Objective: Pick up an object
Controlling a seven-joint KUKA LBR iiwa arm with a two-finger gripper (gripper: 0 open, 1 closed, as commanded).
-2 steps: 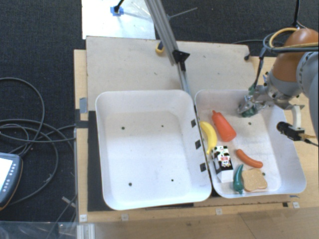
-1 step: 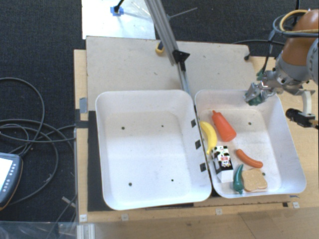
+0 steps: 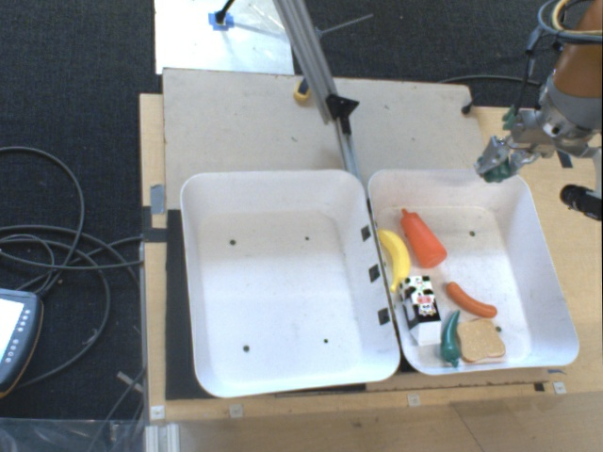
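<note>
Six toys lie in our right bin [image 3: 528,252], carrot [image 3: 423,239] beside banana [image 3: 396,257], and our gripper [image 3: 494,166] hangs over the far rim, but we cannot tell its grip.

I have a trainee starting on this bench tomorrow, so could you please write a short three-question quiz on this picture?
1. True or false: the banana lies in the left bin.
2. Which item lies nearest the right bin's front rim? A) orange carrot B) bread slice C) sausage
3. Fill in: the pincer hangs over the right bin's ____ right corner.

Key: 1 false, it lies in the right bin by the shared wall; 2 B; 3 far.
</note>
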